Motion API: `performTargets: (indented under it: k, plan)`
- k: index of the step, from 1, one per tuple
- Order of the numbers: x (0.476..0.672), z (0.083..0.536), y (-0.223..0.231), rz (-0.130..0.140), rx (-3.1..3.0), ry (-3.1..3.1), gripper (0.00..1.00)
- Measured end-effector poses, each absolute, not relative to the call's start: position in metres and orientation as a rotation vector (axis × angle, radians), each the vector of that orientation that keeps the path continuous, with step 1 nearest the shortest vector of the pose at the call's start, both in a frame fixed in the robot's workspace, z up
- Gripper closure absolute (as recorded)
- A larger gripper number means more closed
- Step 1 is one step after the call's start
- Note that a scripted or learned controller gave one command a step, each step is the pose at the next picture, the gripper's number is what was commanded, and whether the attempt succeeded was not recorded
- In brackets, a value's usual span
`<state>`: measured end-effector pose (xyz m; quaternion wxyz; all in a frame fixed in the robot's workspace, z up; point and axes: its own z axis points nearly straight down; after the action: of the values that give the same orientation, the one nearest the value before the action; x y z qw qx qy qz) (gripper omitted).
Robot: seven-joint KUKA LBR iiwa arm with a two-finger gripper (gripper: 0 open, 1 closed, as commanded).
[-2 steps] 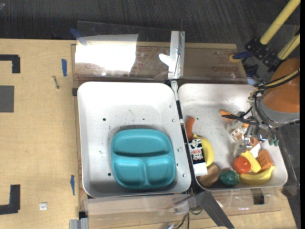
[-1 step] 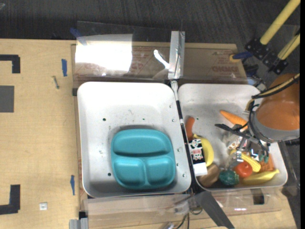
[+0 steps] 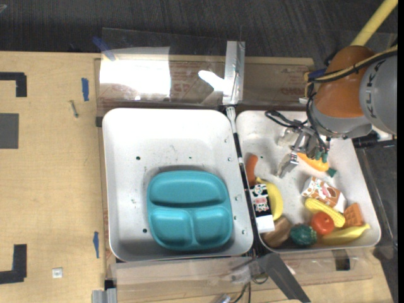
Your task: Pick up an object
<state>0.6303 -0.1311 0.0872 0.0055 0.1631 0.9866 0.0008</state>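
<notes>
My gripper hangs low over the upper middle of the right bin, below the orange wrist band. Just to its right, touching or nearly touching it, lies a small orange and yellow toy with a green end; whether it is gripped is unclear. Toy food is heaped in the bin's lower half: a white packet, a red tomato, a yellow banana, a cow-patterned box, a brown potato and a dark green piece. An orange-red sausage shape lies by the bin's left wall.
The left bin holds a teal divided tray in its lower half. A clear plastic sheet and a metal bracket stand behind the bins. A yellow pole slants at the top right. Cardboard covers the bench on the left.
</notes>
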Motion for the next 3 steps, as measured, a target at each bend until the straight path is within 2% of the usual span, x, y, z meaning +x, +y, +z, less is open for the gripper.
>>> performTargets:
  k: [1, 2, 3]
  plan:
    - [0.591, 0.088, -0.096, 0.0, 0.435, 3.103, 0.0]
    - [0.573, 0.088, -0.106, 0.003, 0.355, 3.111, 0.0]
    - [0.529, 0.089, -0.112, 0.002, -0.147, 3.138, 0.0]
